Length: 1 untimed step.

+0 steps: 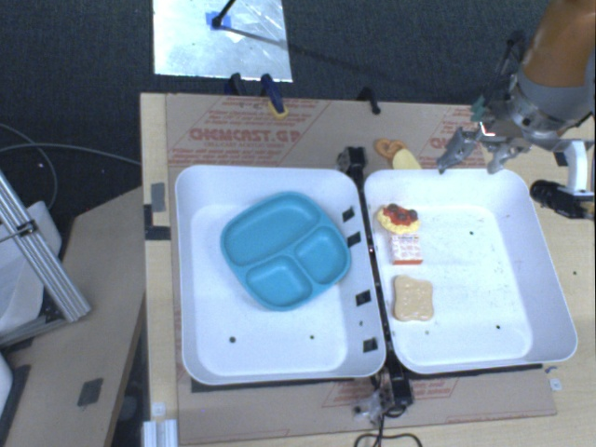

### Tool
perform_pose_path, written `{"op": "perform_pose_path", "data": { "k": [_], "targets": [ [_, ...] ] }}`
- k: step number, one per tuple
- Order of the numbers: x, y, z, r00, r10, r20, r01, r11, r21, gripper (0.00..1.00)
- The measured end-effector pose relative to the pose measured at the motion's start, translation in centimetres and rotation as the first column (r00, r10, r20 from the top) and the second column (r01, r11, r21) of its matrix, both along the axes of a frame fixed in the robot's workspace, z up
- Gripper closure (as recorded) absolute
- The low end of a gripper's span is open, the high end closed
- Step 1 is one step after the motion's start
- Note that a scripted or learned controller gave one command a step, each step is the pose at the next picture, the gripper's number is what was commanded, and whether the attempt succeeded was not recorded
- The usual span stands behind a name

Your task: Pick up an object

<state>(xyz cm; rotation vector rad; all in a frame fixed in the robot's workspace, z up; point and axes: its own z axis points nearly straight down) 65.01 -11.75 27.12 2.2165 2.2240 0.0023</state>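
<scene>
The gripper (477,155) hung with fingers spread wide and held nothing, above the right bin's (521,343) far rim. The toast (413,299), packet (406,249) and pastry (398,218) lay well away along the bin's left wall. Closing so near that wall risked a finger catching it, and the flat toast could slip.

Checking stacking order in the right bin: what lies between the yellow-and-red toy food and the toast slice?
In the camera view, a small red-and-white packet lies between the yellow-and-red toy food and the toast slice.
</scene>
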Motion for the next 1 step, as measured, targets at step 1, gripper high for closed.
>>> {"op": "perform_pose_path", "data": {
  "k": [1],
  "targets": [
    [0.09, 0.04, 1.1, 1.0, 0.003, 0.004, -0.003, 1.0, 0.0, 1.0]
  ]
}}
